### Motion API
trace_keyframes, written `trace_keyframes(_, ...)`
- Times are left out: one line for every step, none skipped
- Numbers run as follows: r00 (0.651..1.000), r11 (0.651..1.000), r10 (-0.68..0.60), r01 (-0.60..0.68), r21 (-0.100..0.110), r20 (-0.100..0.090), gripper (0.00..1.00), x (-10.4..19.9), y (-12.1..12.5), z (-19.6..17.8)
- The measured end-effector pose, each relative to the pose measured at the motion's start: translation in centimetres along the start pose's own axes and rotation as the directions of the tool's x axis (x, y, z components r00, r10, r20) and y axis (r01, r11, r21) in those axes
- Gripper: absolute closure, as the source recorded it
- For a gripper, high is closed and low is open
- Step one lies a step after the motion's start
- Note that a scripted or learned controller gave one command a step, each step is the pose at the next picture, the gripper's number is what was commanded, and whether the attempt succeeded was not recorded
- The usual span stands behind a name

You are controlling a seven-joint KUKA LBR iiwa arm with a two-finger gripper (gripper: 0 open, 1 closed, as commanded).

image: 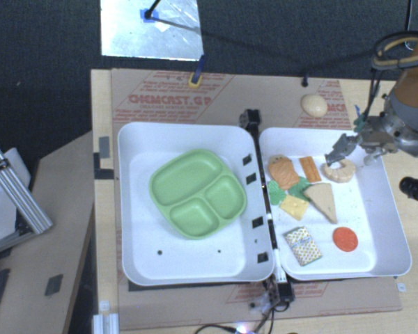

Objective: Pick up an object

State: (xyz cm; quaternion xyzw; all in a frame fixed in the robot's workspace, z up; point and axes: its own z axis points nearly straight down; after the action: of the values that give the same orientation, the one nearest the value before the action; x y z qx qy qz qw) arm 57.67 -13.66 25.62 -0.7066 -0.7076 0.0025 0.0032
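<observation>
The right bin (386,207) holds several toy foods: a pale ring-shaped donut (338,172), an orange stick (309,168), a brown bread piece (282,171), a green leaf (299,188), a yellow cheese cube (293,207), a beige wedge (324,201), a red disc (345,239) and a patterned packet (303,245). My gripper (353,153) hangs over the bin's far right part, just above and behind the donut. It is open, with nothing between its fingers.
A green divided plate (197,193) lies in the left bin (136,186). A beige egg-shaped object (313,105) rests on the cardboard behind the right bin. A black divider (261,193) runs between the bins.
</observation>
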Motion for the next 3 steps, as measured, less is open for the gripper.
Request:
trace_keyframes(1.0,1.0,-0.002,0.002,-0.009,0.002,0.0,0.0,0.2,-0.5)
trace_keyframes(1.0,1.0,0.0,0.0,-0.005,0.0,0.0,0.2,-0.7,5.1)
trace_keyframes(1.0,1.0,0.001,-0.001,-0.006,0.0,0.0,1.2,-1.1,10.3)
